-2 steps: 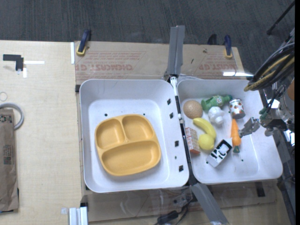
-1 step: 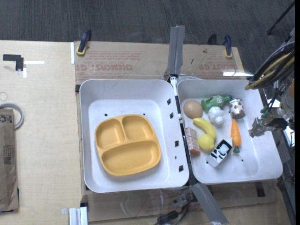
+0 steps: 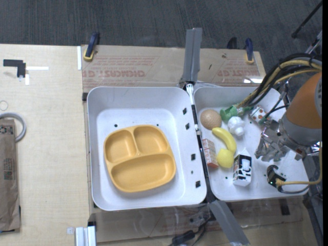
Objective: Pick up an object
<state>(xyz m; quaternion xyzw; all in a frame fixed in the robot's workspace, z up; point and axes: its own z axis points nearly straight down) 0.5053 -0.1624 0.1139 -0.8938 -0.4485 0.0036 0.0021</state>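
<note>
Cardboard (image 3: 154, 65) backing, red "CHEMGIZ"-like print.

yellow divided plate (image 3: 139, 159) in left bin (image 3: 97, 137), brown bag (image 3: 8, 173) at bench's left edge

We see a pale wooden bench (image 3: 46, 137) against dark grey carpet (image 3: 154, 9), with cardboard (image 3: 143, 65) clamped behind the bins by blue-and-yellow clamps (image 3: 91, 46).

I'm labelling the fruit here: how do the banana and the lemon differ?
The banana is long and curved, while the lemon is short and rounded. The banana lies higher in the view, toward the brown egg-shaped thing; the lemon sits lower, beside the small carton. Both are yellow and lie in the right bin, seemingly touching.
</note>
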